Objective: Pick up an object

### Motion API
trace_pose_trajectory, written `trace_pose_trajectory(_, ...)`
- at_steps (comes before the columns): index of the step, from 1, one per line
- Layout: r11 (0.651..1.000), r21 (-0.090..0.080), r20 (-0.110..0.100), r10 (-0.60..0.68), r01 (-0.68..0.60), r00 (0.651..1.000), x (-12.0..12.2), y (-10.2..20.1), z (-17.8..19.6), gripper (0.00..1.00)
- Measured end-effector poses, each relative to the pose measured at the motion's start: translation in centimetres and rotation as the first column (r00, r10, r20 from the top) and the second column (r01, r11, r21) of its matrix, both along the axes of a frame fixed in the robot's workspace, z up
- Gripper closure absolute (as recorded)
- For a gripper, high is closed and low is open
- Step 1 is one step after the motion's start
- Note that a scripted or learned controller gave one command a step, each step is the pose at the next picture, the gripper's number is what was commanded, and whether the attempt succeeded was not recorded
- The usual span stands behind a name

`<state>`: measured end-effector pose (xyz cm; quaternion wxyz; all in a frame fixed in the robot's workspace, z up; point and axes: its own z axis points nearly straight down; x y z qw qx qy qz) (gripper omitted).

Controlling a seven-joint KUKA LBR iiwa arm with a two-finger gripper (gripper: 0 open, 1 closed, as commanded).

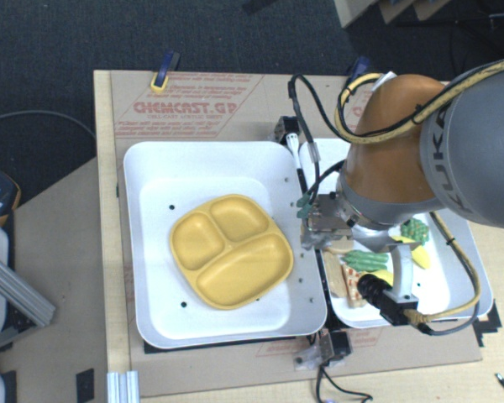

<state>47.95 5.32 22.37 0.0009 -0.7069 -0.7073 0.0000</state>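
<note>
From the fixed overhead camera, I looked down on two shallow white plastic bins side by side on a bench. The left bin (143,225) held a yellow plastic divided plate (231,250) with three compartments, lying flat near its centre. The grey arm with its orange band (395,149) reached in from three o'clock and covered most of the right bin (454,296). Its two-finger gripper (323,225) hung over that bin's left wall, just beside the plate's three o'clock edge; I could not tell how it was set, because the wrist hid it. Below the wrist, at about five o'clock, I made out small toy foods: a green leafy piece (365,260), a yellow piece (422,254) and a brown cracker-like piece (351,284), close together. To grasp well, I judged I should single out one piece, centre over it, and descend straight, clear of the bin wall.
</note>
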Motion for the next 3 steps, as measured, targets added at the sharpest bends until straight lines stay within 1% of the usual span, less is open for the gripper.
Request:
trace_pose_trajectory(1, 1.000, 0.001, 0.017, 0.001, -0.001, 1.000, 0.3, -0.6, 13.0, 1.00)
trace_pose_trajectory(2, 1.000, -0.004, -0.011, -0.006, 0.006, 1.000, 2.8, -5.0, 0.6, 1.00)
trace_pose_trajectory(3, 1.000, 0.003, -0.002, 0.008, -0.008, 1.000, -0.2, 3.3, 2.5, 1.00)
